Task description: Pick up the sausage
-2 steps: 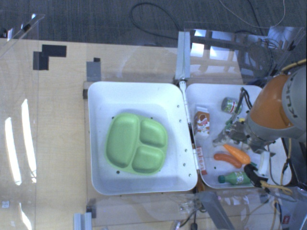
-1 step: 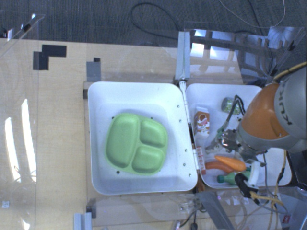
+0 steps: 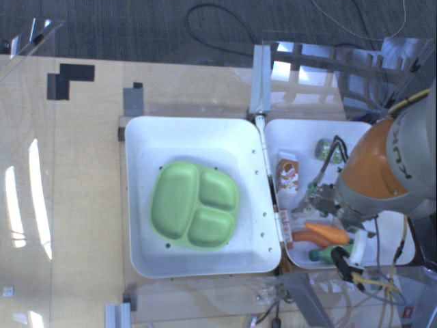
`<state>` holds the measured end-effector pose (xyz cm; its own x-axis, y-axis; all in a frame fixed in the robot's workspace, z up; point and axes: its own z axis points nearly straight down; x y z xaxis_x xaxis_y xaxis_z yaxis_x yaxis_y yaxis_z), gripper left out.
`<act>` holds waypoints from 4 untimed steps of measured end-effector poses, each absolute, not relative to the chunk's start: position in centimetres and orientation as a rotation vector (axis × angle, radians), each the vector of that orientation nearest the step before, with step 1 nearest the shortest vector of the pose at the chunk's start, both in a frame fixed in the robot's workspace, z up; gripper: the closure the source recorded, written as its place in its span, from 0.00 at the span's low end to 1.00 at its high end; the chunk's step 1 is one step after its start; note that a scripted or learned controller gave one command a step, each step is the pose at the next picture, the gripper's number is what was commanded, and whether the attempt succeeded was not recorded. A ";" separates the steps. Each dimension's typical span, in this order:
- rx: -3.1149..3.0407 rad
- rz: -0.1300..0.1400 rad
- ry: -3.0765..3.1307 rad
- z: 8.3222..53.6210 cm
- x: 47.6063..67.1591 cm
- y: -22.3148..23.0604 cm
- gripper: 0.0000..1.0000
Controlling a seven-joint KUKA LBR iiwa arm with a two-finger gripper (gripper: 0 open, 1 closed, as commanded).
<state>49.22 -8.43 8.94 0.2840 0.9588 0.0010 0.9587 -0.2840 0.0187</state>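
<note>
Jaws seemingly near sausage [image 3: 299,237], bin wall [image 3: 284,251]

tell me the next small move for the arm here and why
Probably a short shift toward the near left corner of the right bin. The reddish sausage lies there beside the orange carrot, while the arm's wrist sits just above them, so the pincer likely needs to centre over the sausage before descending.

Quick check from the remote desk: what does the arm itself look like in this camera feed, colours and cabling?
The arm is a bulky, rounded grey body with a broad orange band above the wrist. Below sits a darker metallic wrist section, with thin black cables looping beside it. The end effector's details are too obscured to describe.
</note>
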 end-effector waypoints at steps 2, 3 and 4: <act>2.578 0.021 1.779 8.9 49.2 -8.4 0.00; 2.364 0.018 2.047 8.9 49.2 -8.4 0.00; 2.335 0.017 2.081 8.9 49.3 -8.5 0.00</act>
